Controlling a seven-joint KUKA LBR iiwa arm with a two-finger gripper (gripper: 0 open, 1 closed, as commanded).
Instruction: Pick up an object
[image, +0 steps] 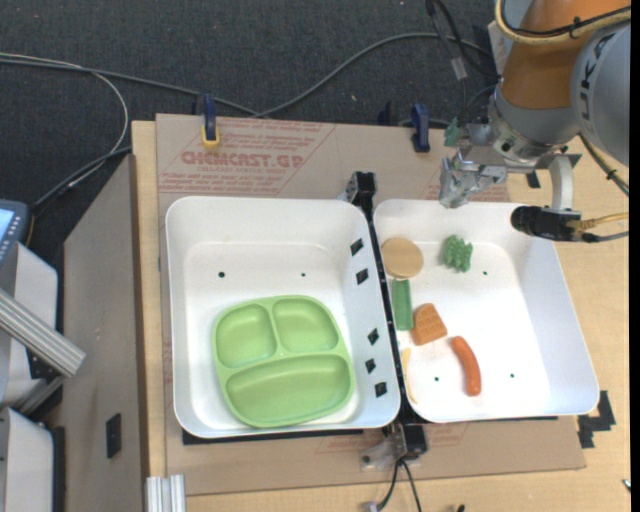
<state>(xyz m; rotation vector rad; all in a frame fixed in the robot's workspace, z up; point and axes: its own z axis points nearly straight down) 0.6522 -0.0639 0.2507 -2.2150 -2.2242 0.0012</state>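
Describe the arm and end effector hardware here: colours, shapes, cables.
The arm is a thick, rounded grey casing with a broad orange band above the wrist. Below it sits a compact end effector of bare silver-grey metal, blocky and angular. Thin dark cables run down beside the wrist. I can't read any markings at this resolution.

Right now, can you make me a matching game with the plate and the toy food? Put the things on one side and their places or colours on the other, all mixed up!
Things
1. green plate
2. broccoli
3. sausage
4. round disc

Clues
A. reddish-orange, nearest the front rim of the right bin
B. alone in the left bin
C. tan, by the right bin's left wall
D. bumpy green, in the right bin's far part

Pairs: 1-B, 2-D, 3-A, 4-C
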